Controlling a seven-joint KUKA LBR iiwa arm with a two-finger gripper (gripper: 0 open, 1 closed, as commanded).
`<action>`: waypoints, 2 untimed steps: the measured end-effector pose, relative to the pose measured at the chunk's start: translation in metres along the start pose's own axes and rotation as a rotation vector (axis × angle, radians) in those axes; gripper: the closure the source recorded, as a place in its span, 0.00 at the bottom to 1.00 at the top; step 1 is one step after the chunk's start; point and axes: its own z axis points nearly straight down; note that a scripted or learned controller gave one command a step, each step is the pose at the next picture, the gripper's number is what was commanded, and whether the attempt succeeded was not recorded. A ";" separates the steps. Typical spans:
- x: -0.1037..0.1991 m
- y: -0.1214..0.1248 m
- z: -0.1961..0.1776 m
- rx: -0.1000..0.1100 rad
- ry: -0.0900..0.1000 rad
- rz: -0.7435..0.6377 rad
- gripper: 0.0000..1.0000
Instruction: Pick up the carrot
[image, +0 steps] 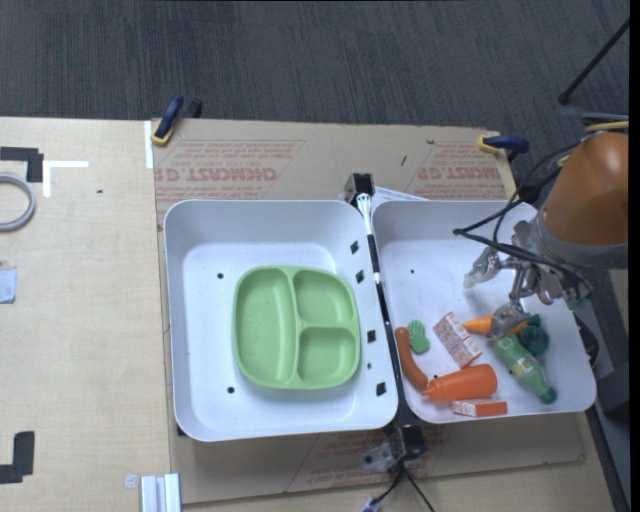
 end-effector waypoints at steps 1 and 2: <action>0.042 -0.024 0.001 0.002 0.012 0.202 0.00; 0.001 -0.009 0.002 0.004 0.010 0.409 0.00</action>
